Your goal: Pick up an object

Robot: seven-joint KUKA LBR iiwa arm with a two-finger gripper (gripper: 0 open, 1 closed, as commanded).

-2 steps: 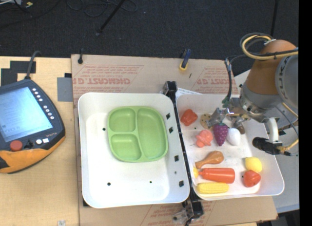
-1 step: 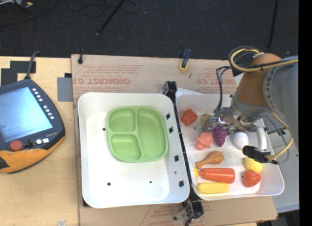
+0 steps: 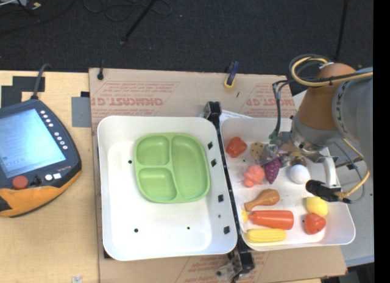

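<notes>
My gripper (image 3: 282, 150) hangs low over the upper middle of the right bin (image 3: 347, 230), below the orange wrist band. Purple grapes (image 3: 272, 169) lie just under and in front of it, touching or nearly touching it. A white egg (image 3: 298, 173) sits to the gripper's right and a tan speckled piece (image 3: 258, 150) to its left. Around them lie a red tomato (image 3: 236, 147), a pink fruit (image 3: 254, 175), a brown drumstick (image 3: 263, 200), an orange carrot (image 3: 272, 218), yellow corn (image 3: 265, 235), a lemon (image 3: 317, 206) and a red strawberry (image 3: 314, 223).
The left bin (image 3: 116, 214) holds a green divided plate (image 3: 172, 167). A black divider (image 3: 222, 178) runs between the two bins. A teach pendant (image 3: 33, 150) lies on the bench at far left. Cables (image 3: 341, 184) loop beside the wrist.
</notes>
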